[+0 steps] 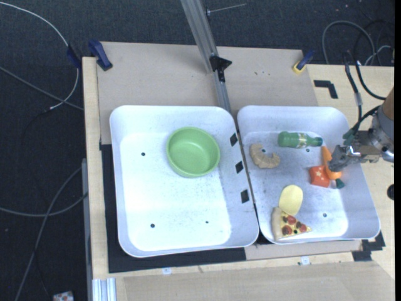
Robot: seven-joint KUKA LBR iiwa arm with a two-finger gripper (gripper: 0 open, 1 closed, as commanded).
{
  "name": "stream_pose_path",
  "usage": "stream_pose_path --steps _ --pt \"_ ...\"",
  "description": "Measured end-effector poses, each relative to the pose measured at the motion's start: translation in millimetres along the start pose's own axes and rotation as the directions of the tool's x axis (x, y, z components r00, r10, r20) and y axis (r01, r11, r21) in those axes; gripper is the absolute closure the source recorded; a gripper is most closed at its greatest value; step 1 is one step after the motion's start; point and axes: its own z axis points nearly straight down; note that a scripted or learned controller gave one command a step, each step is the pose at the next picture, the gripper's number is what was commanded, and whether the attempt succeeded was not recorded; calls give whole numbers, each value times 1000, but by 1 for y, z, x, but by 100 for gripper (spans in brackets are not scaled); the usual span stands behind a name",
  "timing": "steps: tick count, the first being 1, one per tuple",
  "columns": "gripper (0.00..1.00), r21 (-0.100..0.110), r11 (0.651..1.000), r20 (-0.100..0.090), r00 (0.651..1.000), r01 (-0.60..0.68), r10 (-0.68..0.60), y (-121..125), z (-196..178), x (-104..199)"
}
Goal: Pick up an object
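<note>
The right bin [358, 213] holds several small objects. A green bottle [299, 140] lies on its side near the back, with a tan bread-like piece [265, 157] to its left. An orange toy [320, 176] sits toward the right wall. Toward the front are a yellow piece [291, 199] and a pizza slice [289, 225]. My gripper [338, 160] reaches in from the right and hangs right at the orange toy's upper right edge, partly covering it. I cannot see whether it touches the toy. The bottle's cap end is just to the gripper's upper left.
A green bowl [193, 151] stands in the left bin [128, 193], near its back right. A metal pole [199, 17] slants down to the gap between the bins. Blue and yellow clamps sit at the board's back corners. Cables trail at right.
</note>
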Motion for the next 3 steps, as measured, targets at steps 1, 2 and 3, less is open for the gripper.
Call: stream_pose_path --steps 1,2,3 --pt "100 14 1000 -9 1000 5 -5 8 7 51" --pt "100 5 1000 -4 1000 6 -6 19 -4 98" --pt "100 11 1000 -5 1000 5 -5 25 1 160"
